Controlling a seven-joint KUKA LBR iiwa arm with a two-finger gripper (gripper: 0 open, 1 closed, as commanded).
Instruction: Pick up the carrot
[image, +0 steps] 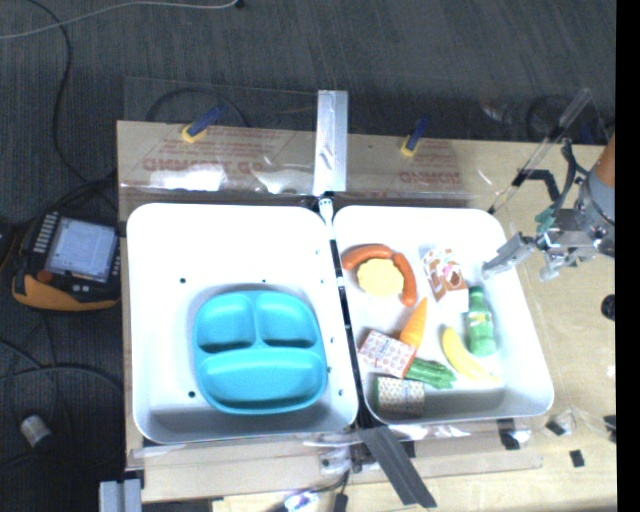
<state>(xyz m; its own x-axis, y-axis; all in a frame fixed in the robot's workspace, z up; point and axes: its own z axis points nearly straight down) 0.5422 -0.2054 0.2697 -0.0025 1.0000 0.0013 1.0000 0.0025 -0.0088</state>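
Carrot (414, 323) lies tilted mid right bin (520, 300), w/ hot dog (378, 272) above, waffle block (386, 351) & green veg (430, 372) below, green bottle (480, 322) & banana (463, 354) rightward. We see gripper (560, 250) outside bin's right rim; open or clenched, can't tell. Blue tray (262, 350) fills left bin (160, 300).

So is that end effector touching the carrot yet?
Apart. The camera view shows the end effector at the right bin's far right corner, with white bin floor between it and the carrot.
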